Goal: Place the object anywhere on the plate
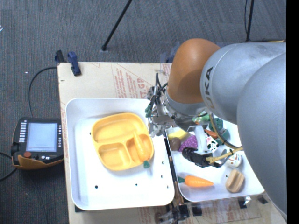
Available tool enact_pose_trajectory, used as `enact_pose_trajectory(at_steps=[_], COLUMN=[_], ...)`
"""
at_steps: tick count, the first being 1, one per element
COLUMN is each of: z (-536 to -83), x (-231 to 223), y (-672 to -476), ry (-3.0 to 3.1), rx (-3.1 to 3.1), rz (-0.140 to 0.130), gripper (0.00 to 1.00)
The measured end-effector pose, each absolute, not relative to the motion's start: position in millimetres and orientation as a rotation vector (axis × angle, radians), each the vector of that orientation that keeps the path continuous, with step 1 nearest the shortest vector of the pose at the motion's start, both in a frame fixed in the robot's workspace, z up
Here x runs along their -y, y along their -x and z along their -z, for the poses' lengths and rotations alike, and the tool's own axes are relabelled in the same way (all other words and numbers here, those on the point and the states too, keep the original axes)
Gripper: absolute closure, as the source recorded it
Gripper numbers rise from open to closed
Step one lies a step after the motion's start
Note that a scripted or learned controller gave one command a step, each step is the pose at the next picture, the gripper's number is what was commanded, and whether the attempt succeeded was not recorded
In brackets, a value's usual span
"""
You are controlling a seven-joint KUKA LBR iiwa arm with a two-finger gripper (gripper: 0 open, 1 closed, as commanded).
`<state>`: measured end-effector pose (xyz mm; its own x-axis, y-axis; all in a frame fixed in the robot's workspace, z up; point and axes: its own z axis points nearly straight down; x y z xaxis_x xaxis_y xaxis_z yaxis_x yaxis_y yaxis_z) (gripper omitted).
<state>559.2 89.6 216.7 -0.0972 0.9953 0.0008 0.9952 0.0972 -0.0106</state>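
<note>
Filling the right of the frame, nearest the lens: grey arm (252, 101) with orange band (189, 71). Below the band, end effector (156, 122) at frame centre, over the seam between the two bins; cannot tell how far open, nor whether anything is held. Just left of it, yellow plate (122, 141) with three compartments, lying in the left bin (84, 190). Touching the plate's lower right rim, small green piece (146, 163). To the right, in the right bin (210, 195): purple grapes (189, 141), brown ball (174, 144), carrot (198, 181) near the front wall, bread piece (235, 181) at lower right. Under both bins, plywood worktop (112, 78). Blue clamp (73, 63) at its upper left corner. Far left on the floor, pendant (39, 141).
</note>
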Motion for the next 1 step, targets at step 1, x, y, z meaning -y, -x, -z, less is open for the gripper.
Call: enact_pose_trajectory(at_steps=[1], z=[-216.4], x=[-90.0], y=[-559.0], ry=[2.103], rx=[2.323], rz=[-0.013], gripper=[0.00])
